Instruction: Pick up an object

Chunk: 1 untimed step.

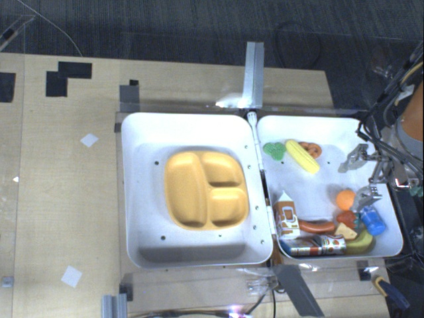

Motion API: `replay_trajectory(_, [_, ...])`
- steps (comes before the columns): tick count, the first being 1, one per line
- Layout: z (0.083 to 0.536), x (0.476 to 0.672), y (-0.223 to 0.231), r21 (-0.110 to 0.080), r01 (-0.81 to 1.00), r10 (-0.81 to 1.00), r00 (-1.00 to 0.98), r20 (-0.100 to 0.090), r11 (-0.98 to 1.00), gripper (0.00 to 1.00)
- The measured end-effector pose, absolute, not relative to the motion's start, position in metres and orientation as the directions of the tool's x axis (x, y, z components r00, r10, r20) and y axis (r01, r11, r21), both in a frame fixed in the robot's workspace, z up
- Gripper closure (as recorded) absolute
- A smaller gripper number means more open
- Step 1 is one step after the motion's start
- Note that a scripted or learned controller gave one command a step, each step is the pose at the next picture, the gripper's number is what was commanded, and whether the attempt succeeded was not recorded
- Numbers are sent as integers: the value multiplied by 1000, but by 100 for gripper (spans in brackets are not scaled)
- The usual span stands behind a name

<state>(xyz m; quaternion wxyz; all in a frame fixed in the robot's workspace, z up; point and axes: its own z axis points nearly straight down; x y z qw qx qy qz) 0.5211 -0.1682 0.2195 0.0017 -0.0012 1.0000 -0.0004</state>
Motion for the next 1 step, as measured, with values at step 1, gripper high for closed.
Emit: replay_trajectory(1, [111,494,-206,2,53,53,-999,3,999,0])
